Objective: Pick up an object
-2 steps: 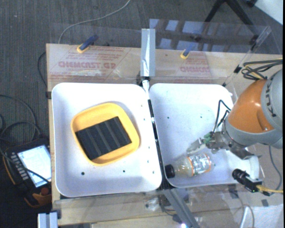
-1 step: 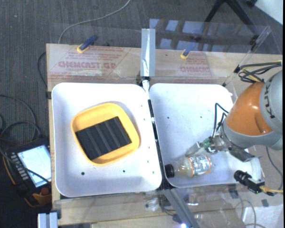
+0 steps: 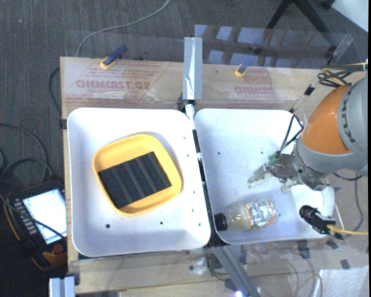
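A small clear plastic bottle [image 3: 250,215] with a black cap lies on its side near the front edge of the right bin [image 3: 235,135], its cap pointing toward the divider between the two bins. The tool [image 3: 264,173] sits above and slightly to the right of the bottle in the camera view, close to it but apart from it, over the bin's right half.

The arm [image 3: 334,135] reaches in from the bench's right edge, its orange band bulging over the bin's right rim and the grey wrist below it bent down and leftward toward the bin floor. Cables run along the wrist, and a white bracket with a black fitting hangs off it near the bin's front right corner.

The tool's metallic tips point left, low over the white floor. How far they are spread cannot be told at this angle; nothing is seen between them.

In the left bin [image 3: 86,129] a yellow tray [image 3: 105,153] rests near the middle, tilted askew, with a black ribbed block [image 3: 135,178] lying in it.
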Available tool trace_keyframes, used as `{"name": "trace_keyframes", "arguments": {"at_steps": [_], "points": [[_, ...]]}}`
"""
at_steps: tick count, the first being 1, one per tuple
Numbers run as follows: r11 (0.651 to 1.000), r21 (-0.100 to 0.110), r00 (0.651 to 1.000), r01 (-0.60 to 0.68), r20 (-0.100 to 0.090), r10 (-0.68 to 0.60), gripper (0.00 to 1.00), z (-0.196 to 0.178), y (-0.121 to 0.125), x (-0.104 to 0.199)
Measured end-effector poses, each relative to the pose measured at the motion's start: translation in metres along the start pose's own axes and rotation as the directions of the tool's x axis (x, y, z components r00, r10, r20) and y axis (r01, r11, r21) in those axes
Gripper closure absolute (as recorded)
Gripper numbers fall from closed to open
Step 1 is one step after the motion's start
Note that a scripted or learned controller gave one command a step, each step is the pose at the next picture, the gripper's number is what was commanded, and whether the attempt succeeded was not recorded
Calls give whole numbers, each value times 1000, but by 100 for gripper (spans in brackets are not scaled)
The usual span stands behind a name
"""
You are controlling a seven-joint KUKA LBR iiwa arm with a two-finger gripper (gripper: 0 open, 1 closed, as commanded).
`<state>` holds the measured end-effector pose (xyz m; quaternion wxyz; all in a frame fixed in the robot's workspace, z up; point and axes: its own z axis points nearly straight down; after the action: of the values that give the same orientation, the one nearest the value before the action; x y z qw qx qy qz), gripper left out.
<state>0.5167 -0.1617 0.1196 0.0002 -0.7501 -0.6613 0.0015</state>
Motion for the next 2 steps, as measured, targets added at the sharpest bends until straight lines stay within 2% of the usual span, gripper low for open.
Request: {"name": "trace_keyframes", "arguments": {"at_steps": [1,2], "points": [[995,-19,995,100,3,-100,0,27,-28,-1],[990,-24,990,141,11,-140,0,27,-30,20]]}}
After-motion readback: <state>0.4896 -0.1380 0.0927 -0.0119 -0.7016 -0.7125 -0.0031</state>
